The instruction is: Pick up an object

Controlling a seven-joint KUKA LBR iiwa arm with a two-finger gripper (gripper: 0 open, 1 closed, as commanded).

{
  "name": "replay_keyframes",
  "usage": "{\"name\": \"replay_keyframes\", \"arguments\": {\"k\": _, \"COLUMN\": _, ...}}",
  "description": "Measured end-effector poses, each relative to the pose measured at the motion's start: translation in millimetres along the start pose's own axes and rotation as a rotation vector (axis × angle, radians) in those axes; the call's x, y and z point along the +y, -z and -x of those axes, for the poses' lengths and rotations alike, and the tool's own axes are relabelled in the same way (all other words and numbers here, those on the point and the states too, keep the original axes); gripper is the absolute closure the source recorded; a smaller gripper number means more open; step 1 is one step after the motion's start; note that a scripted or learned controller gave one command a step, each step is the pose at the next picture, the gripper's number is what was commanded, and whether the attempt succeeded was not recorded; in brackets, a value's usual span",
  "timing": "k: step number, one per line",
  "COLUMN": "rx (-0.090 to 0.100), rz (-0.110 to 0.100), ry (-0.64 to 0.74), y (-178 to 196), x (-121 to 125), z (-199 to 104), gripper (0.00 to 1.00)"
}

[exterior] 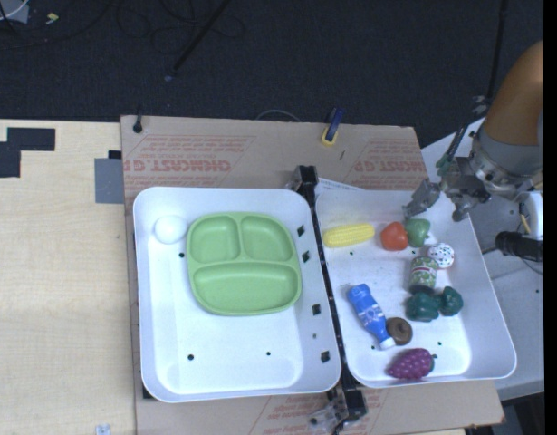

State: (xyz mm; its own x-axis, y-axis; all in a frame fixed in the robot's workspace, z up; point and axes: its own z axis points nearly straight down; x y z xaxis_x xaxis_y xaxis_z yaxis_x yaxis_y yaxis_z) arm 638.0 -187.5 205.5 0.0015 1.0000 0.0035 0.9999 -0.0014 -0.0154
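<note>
camera view:
gripper: we see it spread wide and holding nothing, hovering over the far right edge of the right bin. One finger sits near the bin's upper rim, the other further right.
arm: we see it coming in from the right, orange band up high, wrist low over the bin corner.
nearest target: we take the green round piece as the likely pick, just below the fingers and touching the red tomato-like piece.
risk 1: the two touch, so we judge a close could catch both or squeeze one out sideways.
risk 2: round, smooth shapes. We expect roll-out if the fingers land off centre.
cluster: we count a patterned can, a white dotted ball and dark green pieces packed tight below. A descent drifting that way would hit several at once.
bin wall: gripper is close to the rim, so we flag a finger clipping the wall on the way down.
easier picks: yellow corn lies alone near the divider; blue bottle has a brown disc touching its lower end; purple grapes sit near the front edge.
left bin: we see a green divided plate and a white ball, well away from the gripper.
status: nothing grasped yet, as we judge it.
</note>
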Motion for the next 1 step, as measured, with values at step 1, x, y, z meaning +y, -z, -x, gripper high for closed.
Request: {"name": "replay_keyframes", "arguments": {"k": 1, "rx": -0.003, "rz": 0.015, "ry": 0.002, "y": 9.4, "x": 2.8, "z": 0.2, "gripper": 0.00}}
